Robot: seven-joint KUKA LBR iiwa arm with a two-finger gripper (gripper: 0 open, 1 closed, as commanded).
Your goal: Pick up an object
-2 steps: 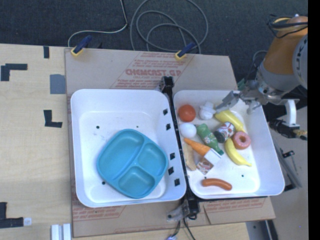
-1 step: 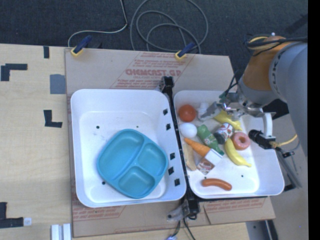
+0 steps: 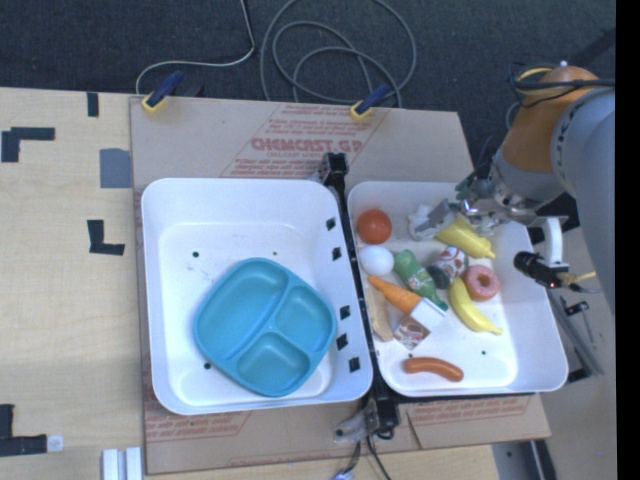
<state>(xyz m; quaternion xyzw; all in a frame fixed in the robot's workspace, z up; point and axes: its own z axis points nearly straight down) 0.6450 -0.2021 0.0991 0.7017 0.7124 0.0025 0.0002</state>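
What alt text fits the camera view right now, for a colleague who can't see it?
The pincer hovers at the back of the right bin, which holds toy food. A blue divided plate lies in the left bin.

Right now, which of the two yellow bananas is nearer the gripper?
The upper banana, lying just below the gripper at the top of the right bin. The other banana lies lower, beside the pink donut.

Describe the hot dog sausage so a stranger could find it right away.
Look in the right-hand white bin, the one crowded with toy food. Near its front edge lies the sausage, apart from the pile. It is the only long reddish-orange piece with rounded ends; the carrot nearby tapers.
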